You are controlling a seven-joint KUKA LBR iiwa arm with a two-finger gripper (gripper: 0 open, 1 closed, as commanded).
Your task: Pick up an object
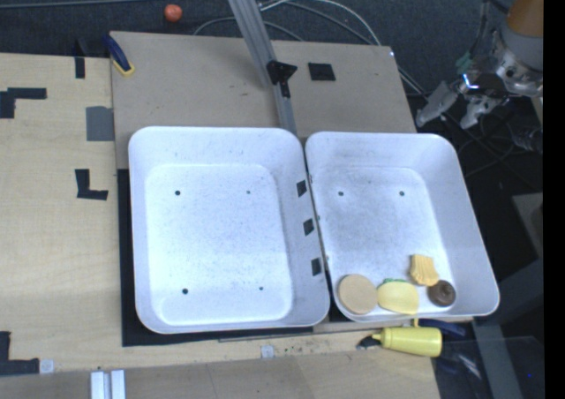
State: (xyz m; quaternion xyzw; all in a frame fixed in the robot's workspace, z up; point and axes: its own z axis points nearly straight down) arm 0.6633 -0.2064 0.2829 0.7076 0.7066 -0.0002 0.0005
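Observation:
In the right bin [353,212], several small objects lie along the near right corner: a round tan disc [357,294], a pale yellow lump [399,297], a ridged orange-yellow piece [424,269] and a small dark brown round piece [442,292]. My gripper [459,104] hangs beyond the far right corner of that bin, outside its rim and well away from the objects. Its fingers are spread, open, with nothing between them. The arm's orange band [530,2] shows at the top right.
The left bin [212,229] stands beside the right one. A yellow tool [410,340] lies outside the right bin's near rim. A slanted metal pole [252,26] rises behind the bins. Cables trail at the far right, and a red ball [173,11] lies on the floor.

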